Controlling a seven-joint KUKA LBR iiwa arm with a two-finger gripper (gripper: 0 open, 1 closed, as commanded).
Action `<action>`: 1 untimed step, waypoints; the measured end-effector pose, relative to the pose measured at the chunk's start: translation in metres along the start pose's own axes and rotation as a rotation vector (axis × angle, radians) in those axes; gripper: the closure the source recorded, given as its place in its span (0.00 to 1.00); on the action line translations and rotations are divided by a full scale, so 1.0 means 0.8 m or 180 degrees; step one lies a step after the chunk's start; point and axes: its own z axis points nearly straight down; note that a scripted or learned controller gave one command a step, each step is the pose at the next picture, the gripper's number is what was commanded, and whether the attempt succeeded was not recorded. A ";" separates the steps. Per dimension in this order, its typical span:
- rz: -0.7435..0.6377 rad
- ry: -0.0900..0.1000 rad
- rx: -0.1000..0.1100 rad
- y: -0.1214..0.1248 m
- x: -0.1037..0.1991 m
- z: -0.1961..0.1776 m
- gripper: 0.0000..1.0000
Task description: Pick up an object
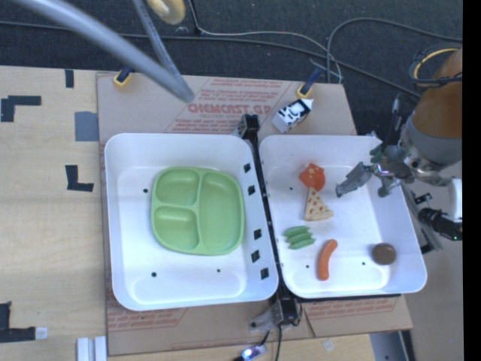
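A: Where is the two-finger metal gripper [366, 179] seen?
B: Over the right white bin's [398, 232] far right edge, fingers spread, nothing held.
A: And the red strawberry-shaped toy [313, 176]?
B: Near that bin's far edge, centred.

A grey robot arm [440, 119] with an orange band above the wrist reaches in from the right side. Its wrist leans leftward and downward. The two-finger gripper [368, 180] points left, its fingers [352, 180] spread apart, with nothing held between them.
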 end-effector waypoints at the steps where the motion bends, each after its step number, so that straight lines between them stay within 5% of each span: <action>1: -0.0012 -0.0008 -0.0039 0.003 0.000 -0.008 0.00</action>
